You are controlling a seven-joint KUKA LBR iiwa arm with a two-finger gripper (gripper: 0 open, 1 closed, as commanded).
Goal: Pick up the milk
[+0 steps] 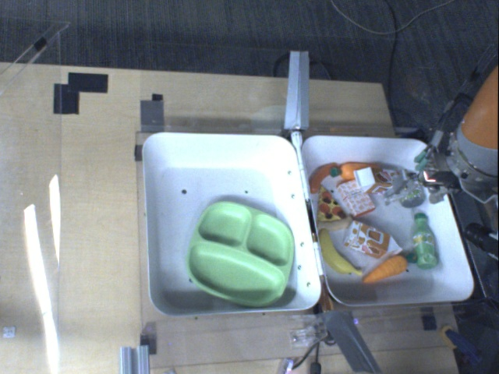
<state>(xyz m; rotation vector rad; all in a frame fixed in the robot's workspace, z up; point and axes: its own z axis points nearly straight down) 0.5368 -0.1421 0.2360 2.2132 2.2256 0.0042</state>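
Note:
A small white carton with red print, the milk (357, 200), lies in the right bin (456, 287) near its upper middle. A second carton with orange print (366, 241) lies just below it. My gripper (408, 191) hangs over the upper right part of the same bin, a little right of the milk and apart from it. Nothing shows in its grasp. The grey arm with its orange band (482, 123) reaches in from the right edge.
Around the cartons the right bin holds a banana (337, 255), a carrot (386, 269), a green bottle (423, 242), a pizza slice (328, 206) and an orange item (352, 169). A green divided plate (242, 253) lies in the left bin (168, 178).

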